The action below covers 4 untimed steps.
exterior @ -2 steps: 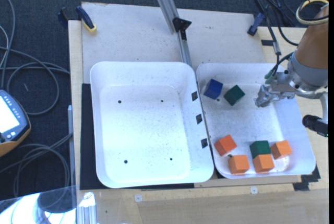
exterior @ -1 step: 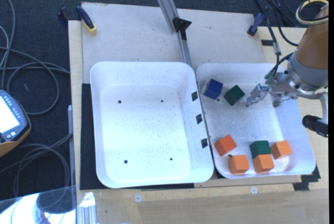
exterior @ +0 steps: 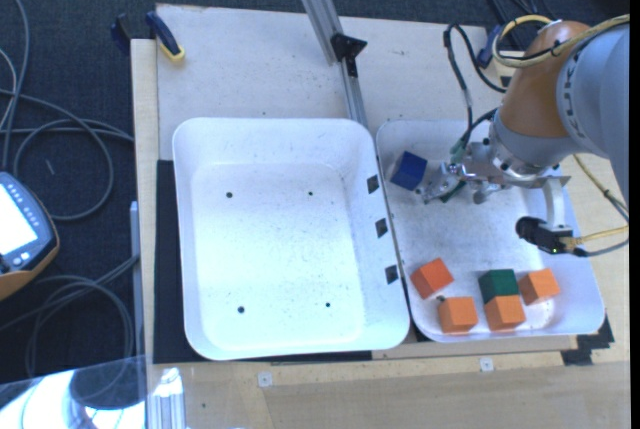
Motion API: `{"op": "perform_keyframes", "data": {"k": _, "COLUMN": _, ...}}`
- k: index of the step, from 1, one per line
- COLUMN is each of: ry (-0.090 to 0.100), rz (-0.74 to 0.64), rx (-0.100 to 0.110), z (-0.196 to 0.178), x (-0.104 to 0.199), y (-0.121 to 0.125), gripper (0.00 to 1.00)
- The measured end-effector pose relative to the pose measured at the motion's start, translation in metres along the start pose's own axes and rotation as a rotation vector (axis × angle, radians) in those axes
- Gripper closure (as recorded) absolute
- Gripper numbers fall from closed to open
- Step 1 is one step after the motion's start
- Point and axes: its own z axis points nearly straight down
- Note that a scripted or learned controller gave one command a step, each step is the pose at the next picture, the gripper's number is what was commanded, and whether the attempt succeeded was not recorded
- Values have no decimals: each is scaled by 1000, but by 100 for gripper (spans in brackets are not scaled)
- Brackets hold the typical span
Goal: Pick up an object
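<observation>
The small blue cube (exterior: 408, 170) lies at the far left of the right white plastic bin (exterior: 585, 302), just left of my gripper (exterior: 440, 189). I cannot tell my fingers' state. Four orange blocks (exterior: 432, 277) and one green block (exterior: 497, 283) cluster near.

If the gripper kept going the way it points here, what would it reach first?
Most likely the blue block. The gripper points toward the view's left from the arm, and the block sits just ahead, near the right bin's far-left corner. From this slanted view, whether it would pass over the block is unclear.
</observation>
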Motion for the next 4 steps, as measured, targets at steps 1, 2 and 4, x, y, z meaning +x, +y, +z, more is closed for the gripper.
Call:
{"op": "perform_keyframes", "data": {"k": 1, "ry": -16, "rz": 7, "rx": 5, "z": -4, "x": -3, "y": 48, "gripper": 0}}
{"op": "perform_keyframes", "data": {"k": 2, "ry": -24, "rz": 11, "rx": -23, "z": -8, "x": 28, "y": 33, "gripper": 0}}
{"op": "perform_keyframes", "data": {"k": 4, "ry": -1, "rz": 4, "rx": -5, "z": -53, "x": 26, "y": 2, "gripper": 100}}
